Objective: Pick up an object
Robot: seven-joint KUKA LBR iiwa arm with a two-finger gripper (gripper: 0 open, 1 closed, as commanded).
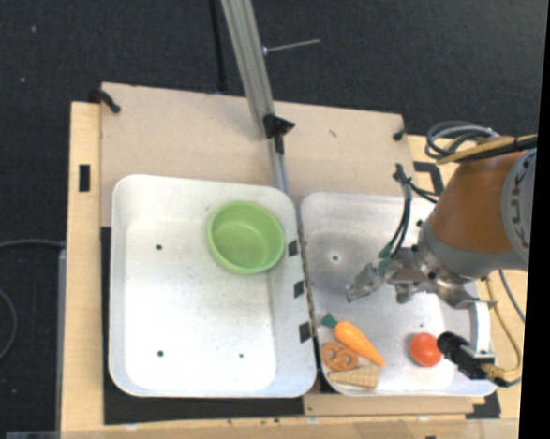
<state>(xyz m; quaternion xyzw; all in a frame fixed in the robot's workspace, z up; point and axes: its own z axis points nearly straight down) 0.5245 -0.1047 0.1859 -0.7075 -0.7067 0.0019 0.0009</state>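
The end effector (376,279) hangs low over the right bin (335,227), above bare floor, with the graspable things gathered toward that bin's near edge: a carrot (358,341), a pretzel-like piece (341,358), a tan wedge (363,378) and a red tomato (424,349). Whether its tips are apart or together I cannot tell; nothing visibly sits between them. The carrot lies nearest, so a short move toward the near edge seems needed. The green bowl (245,238) sits in the left bin (153,346), well apart.

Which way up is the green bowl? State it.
Upright. The green bowl shows its open mouth and inner floor to the camera, in the left bin.
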